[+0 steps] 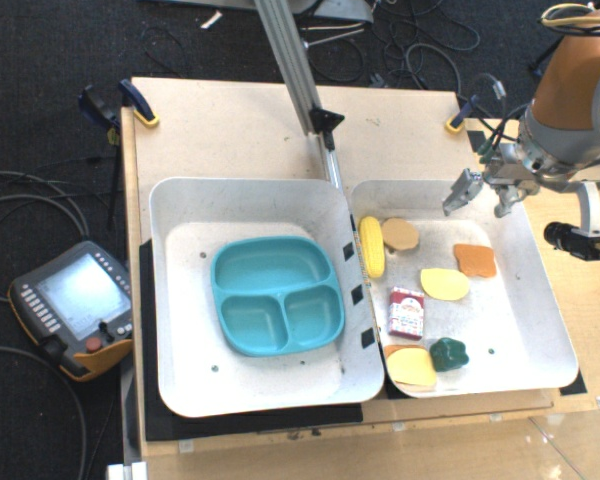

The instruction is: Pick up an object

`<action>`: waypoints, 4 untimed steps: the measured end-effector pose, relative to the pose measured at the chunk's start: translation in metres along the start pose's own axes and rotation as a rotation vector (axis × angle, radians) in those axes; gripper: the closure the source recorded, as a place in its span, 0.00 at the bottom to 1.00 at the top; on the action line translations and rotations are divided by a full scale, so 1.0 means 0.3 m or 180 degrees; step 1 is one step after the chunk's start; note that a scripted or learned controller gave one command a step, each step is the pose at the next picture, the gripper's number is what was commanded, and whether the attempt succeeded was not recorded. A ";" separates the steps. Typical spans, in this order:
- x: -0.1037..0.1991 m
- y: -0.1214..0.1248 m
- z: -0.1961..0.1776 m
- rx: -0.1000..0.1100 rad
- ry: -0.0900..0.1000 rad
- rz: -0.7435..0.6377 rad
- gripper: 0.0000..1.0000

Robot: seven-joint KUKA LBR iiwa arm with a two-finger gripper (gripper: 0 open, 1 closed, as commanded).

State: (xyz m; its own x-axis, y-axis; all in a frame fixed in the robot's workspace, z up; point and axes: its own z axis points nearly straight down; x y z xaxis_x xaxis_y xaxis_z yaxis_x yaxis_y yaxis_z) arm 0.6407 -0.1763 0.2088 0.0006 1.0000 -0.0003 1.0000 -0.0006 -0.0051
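Objects for picking, all loose in the right bin [542, 298], the bin directly under the tool's reach. Gripper [483, 197] poised over that bin's far rim, both fingers spread apart, nothing between them. Probably positioned this high and open as a ready stance before descending on a target.

Nearest to the gripper: an orange toy piece [475, 260], just in front of the fingertips and slightly toward the bin's middle. Next nearest: a tan round piece [400, 235], touching or almost touching a yellow corn cob [372, 246] lying along the wall farthest from the arm. Past the orange piece: a pale yellow oval piece [445, 285]. Farther out again: a small red and white carton [407, 313]. Farthest from the gripper, near the opposite rim: a dark green piece [447, 353] beside a flat yellow and orange slice [410, 366].

Pieces mostly scattered with gaps between them, likely leaving room for open fingers to straddle one at a time; corn cob close against the wall, likely harder to straddle.

Beyond the shared wall, well away from the gripper: left bin [165, 268] holding a teal divided tray [278, 295], apparently not the present target.
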 end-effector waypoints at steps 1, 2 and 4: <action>0.006 0.007 0.214 0.0004 0.0003 -0.0003 0.00; 0.008 0.011 0.382 -0.0023 -0.0007 -0.0006 0.00; 0.012 0.013 0.122 -0.0042 -0.0006 -0.0008 1.00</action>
State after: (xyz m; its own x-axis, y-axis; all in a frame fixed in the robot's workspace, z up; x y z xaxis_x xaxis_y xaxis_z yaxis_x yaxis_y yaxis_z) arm 0.6443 -0.1726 0.1721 -0.0019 1.0000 -0.0022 1.0000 0.0019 0.0081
